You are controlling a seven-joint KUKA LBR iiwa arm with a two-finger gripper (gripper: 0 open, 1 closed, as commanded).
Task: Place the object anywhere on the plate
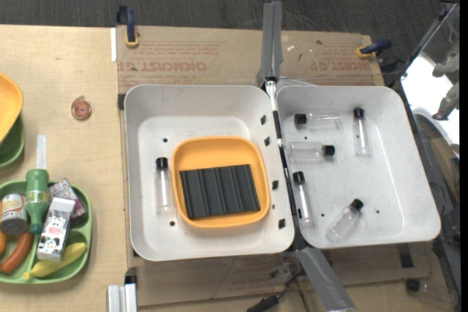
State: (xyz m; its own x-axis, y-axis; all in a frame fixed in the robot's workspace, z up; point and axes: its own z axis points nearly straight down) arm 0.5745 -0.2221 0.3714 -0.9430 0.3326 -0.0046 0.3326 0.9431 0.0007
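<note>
An orange plate (219,150) lies in the left bin (146,113), with a dark ribbed insert (219,190) on its middle. One clear vial with a black cap (162,186) lies on the bin floor just left of the plate, apart from it. In the right bin (395,179), several more clear vials with black caps lie scattered. One vial (318,118) is at the back left, one (359,134) at the back right, and one (342,220) near the front.
A grey divider post (271,40) stands behind the seam between the bins. Left of the bins, the wooden table holds a green tray of toy food (44,230) and an orange bowl (7,113). Pale grey hardware (447,69) shows at the right edge.
</note>
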